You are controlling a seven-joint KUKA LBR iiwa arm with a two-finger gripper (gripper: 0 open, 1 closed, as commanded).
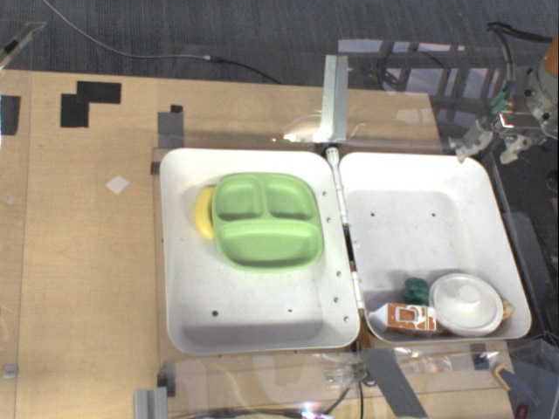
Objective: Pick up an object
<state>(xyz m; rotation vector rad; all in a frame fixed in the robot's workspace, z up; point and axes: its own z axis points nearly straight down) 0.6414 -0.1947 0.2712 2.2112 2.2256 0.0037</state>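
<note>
My gripper [491, 145] hangs at the far right corner of the right bin [410, 199], just outside its rim, open with nothing between its fingers. A green divided plate [266, 219] lies in the left bin [253, 321], and a yellow object [202, 213] pokes out from under its left edge. In the near right corner of the right bin sit a white bowl [467, 304], an orange carton [410, 319] and a small dark green object [417, 288], all close together and far from the gripper.
The two bins meet at a central ridge [343, 234]. A metal post [335, 99] stands behind that ridge. Black tape marks [87, 101] lie on the wooden bench at the far left. A metal frame [437, 81] stands behind the right bin.
</note>
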